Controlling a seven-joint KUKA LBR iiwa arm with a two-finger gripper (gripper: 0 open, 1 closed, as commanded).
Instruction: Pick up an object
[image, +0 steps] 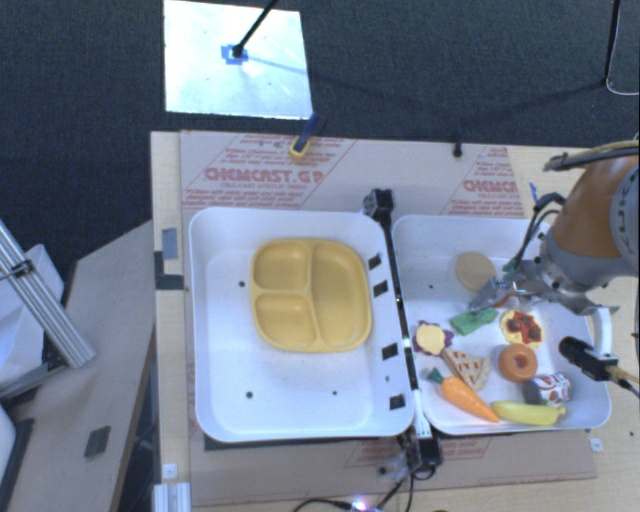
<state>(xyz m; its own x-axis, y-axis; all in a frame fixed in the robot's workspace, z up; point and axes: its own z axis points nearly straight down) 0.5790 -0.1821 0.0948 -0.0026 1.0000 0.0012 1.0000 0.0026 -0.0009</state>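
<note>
Toys crowd the right bin (437, 240) around the end effector (497, 293), jaw state unclear: leaf (472, 321) below, cookie (475, 269) above, pizza (522, 327) beside; far left, a yellow plate (310, 295).

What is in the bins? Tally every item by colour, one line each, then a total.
Yellow: 2, the divided plate and the banana
Orange: 2, the carrot and the donut
Tan: 2, the round cookie and the waffle wedge
Green: 1, the leafy piece
Mixed colours: 3, the pizza, the purple-rimmed slice, the small carton
Total: 10
</note>
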